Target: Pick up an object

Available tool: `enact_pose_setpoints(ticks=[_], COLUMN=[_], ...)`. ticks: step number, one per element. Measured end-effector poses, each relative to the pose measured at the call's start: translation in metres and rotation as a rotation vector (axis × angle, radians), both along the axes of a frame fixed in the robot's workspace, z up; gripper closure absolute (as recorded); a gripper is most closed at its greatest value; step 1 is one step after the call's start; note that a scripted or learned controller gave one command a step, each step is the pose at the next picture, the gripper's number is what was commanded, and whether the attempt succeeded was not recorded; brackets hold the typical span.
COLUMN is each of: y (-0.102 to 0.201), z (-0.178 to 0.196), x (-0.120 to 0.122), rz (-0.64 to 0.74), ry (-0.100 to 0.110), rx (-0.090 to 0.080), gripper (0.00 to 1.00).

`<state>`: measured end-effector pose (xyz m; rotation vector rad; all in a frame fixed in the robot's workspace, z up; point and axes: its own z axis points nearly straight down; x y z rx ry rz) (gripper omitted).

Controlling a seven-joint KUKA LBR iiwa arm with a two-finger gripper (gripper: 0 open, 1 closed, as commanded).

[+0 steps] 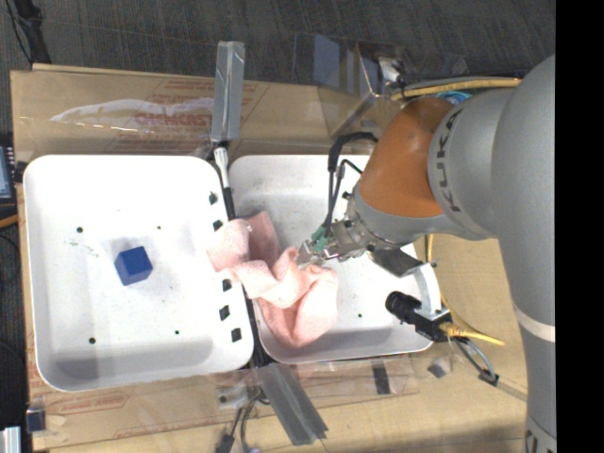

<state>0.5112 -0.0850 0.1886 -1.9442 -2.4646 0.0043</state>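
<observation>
Dark carpet behind, cardboard-topped bench point(113, 102) up front w/ two shallow white bins side by side. Left bin point(57, 253): one blue cube point(134, 264), sitting alone approx mid-floor, well apart from the walls. Right bin point(283, 173): one pink cloth point(283, 286), crumpled, spread from the divider between the bins toward the bin's near wall, one corner riding up on the divider.

Gripper point(316, 250) down low in the right bin, tip right at the cloth's upper fold, touching or just above; can't tell which. Jaw state: can't tell either, tips too small & lost against the pink folds. No cloth clearly seen between them, so no hold claimed.

Likely target, judging by position: the cloth.

Risks from here:
- Pinching only a thin top fold, then slipping out on the lift; soft fabric, poor purchase.
- Closing on air if tip sits beside the ridge rather than over it.
- Cloth corner draped on the divider snagging or dragging during the lift, pulling fabric free.
- Pressing too deep & hitting the bin floor, jaws closing flat on nothing.
- Loose cable point(332, 187) near the wrist catching on the bin rim.

Count: bins 2, cube 1, cloth 1, arm point(491, 159) 1, gripper 1.
</observation>
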Motion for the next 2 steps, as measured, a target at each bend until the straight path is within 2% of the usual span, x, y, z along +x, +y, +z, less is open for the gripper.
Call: enact_pose_setpoints(ticks=[1, 2], y=[0.000, -0.027], z=[0.000, -0.100], x=[0.000, 0.034], rz=[0.000, -0.027], ry=[0.000, 0.000], rx=[0.000, 0.002], gripper=[0.00, 0.00])
